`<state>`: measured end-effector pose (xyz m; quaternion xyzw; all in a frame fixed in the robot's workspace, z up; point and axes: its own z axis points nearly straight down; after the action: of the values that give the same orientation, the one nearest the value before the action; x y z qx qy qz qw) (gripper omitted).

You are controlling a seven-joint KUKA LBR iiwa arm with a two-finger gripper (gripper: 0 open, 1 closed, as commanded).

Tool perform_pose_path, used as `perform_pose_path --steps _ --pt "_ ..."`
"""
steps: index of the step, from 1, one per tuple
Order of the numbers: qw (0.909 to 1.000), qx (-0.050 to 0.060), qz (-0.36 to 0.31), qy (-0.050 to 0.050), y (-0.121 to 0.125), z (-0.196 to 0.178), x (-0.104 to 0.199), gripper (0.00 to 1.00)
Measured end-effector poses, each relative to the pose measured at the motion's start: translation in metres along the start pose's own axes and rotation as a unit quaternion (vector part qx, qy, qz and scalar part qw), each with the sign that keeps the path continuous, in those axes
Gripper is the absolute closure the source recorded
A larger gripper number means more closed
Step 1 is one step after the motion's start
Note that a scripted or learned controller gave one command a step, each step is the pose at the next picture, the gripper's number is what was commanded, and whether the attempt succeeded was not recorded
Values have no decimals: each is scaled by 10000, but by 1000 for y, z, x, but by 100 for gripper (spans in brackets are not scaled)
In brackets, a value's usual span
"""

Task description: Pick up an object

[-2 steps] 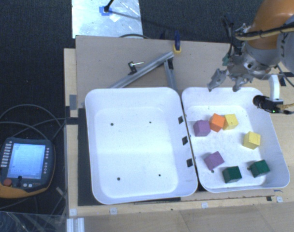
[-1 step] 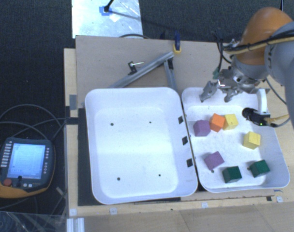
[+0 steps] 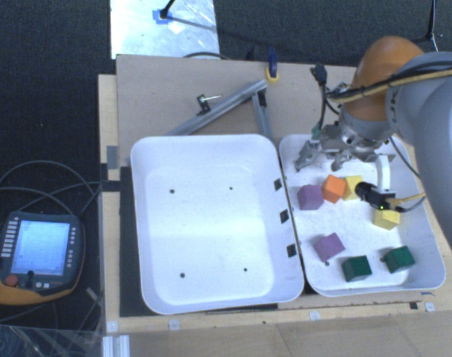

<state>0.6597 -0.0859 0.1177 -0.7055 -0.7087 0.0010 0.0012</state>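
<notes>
Camera view: gripper (image 3: 324,153) hovering over the right bin (image 3: 427,277); pincer state cannot be told. Orange block (image 3: 334,189) sitting just below, touching a yellow block (image 3: 353,187), beside a purple block (image 3: 310,197). Likely light, rigid; gripping opposite flat faces looks best.

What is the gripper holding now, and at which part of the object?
Nothing shows between the fingers of the gripper; it is above the right bin's far end, apart from the blocks.
</notes>
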Motion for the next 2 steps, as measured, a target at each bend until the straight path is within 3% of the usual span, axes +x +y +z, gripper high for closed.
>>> perform_pose_path --steps 1,2 --pt "10000 -40 -8 -1 2 -15 -1 100" --pt "10000 -50 3 -5 6 -60 -2 100"
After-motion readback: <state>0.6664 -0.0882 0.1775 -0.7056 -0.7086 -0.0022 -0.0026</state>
